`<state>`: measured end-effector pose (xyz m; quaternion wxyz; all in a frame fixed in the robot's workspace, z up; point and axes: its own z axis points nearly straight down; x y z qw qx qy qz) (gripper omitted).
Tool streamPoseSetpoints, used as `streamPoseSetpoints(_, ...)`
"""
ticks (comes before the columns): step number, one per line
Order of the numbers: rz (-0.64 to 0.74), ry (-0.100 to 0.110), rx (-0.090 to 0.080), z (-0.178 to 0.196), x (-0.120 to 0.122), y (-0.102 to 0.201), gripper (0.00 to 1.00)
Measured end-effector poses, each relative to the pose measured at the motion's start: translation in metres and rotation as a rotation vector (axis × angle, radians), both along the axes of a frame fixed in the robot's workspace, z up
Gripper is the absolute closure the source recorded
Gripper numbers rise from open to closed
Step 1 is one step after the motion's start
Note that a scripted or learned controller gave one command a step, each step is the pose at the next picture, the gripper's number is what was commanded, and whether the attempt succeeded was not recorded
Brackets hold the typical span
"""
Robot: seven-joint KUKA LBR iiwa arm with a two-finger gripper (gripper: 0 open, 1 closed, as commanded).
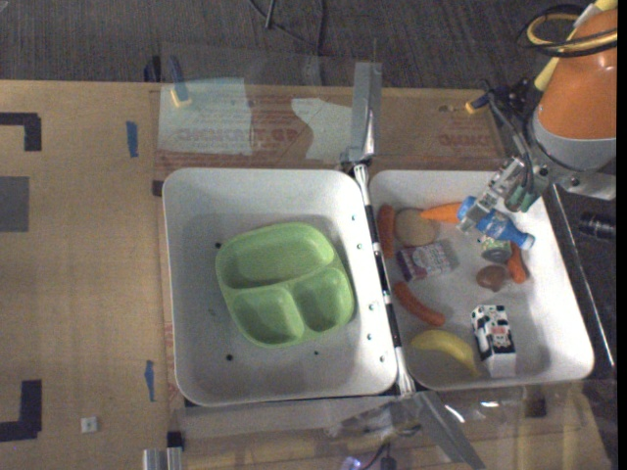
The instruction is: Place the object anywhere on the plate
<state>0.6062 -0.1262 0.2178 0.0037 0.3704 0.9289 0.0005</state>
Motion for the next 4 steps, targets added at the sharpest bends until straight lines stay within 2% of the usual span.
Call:
streamPoseSetpoints(1, 0.205, -0.003, -0.002, 0.045, 0.043, -0.014, 1.0)
streamPoseSetpoints(2, 0.579, -0.003, -0.005, 0.094, 0.033, -0.015, 1.0)
streamPoseSetpoints(3, 0.635, 0.002, -0.002, 0.108, 0.006, -0.002, 1.0)
streamPoseSetpoints(4, 0.652, 0.002, -0.002, 0.104, -0.049, 0.009, 1.0)
